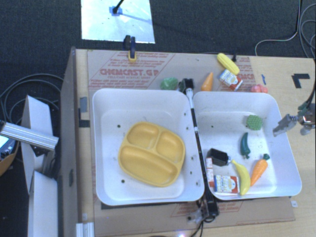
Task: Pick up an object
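Dark carpet filled the upper part of the frame, with a shiny metal sheet [117, 15] lying on it near the top, left of centre. Below it stood the bench [296, 68], covered by a brown board [148, 65] printed in red with "CHEMCAST GP". At the far left edge sat white boxes [37, 132] and loose cables [19, 85].

Left of centre, the left bin [106, 112] held a yellow divided tray [151, 153], tilted a little and lying in the bin's middle. Along the board's top edge, going right, lay a green toy [169, 83], a small orange carrot-like piece [207, 82], a yellow corn cob [228, 63] and a small red-and-white carton [230, 79].

The right bin [222, 107] held the objects to pick: a black block [217, 157] near its left wall, a red-and-white carton [224, 184] with unreadable print at the lower edge, a banana [242, 176] just beside it, a dark green pepper-like piece [245, 145], a carrot [258, 171] touching the banana's side, and a light green bumpy piece [255, 122] toward the upper right.

At the right edge of the frame, the gripper [286, 125] reached in low over the bin's right rim, slightly blurred. Whether its fingers were parted or closed could not be told. Nothing showed between them; the bumpy green piece lay nearest, to their left and apart.
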`<state>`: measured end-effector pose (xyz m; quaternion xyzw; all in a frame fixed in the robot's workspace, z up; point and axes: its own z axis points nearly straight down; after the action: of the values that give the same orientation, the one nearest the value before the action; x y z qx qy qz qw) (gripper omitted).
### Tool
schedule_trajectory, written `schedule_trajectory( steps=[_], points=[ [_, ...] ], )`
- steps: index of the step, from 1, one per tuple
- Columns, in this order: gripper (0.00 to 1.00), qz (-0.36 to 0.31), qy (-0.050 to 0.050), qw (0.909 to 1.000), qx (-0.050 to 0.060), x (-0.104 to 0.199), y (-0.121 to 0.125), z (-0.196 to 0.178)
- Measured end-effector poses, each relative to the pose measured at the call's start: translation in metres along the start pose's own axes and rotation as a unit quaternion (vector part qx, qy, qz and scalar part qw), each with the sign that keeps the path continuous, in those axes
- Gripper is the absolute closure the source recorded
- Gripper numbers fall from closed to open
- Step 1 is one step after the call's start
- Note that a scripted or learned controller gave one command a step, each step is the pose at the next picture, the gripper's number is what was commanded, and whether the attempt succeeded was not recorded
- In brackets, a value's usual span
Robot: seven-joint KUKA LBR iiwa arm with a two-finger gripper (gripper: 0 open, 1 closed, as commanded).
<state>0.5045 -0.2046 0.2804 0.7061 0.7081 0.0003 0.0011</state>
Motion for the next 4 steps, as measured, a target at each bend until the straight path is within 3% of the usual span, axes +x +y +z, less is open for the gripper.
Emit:
schedule_trajectory(
  steps=[1,2,3,4],
  points=[
    [0.00,-0.003,0.004,1.0000,0.006,0.050,0.005,0.136],
    [0.00,-0.001,-0.001,1.0000,-0.001,0.010,0.067,0.199],
    [0.00,0.001,0.001,1.0000,0.003,0.033,0.013,0.197],
    [0.00,-0.001,-0.001,1.0000,-0.003,-0.003,0.066,0.195]
  ],
)
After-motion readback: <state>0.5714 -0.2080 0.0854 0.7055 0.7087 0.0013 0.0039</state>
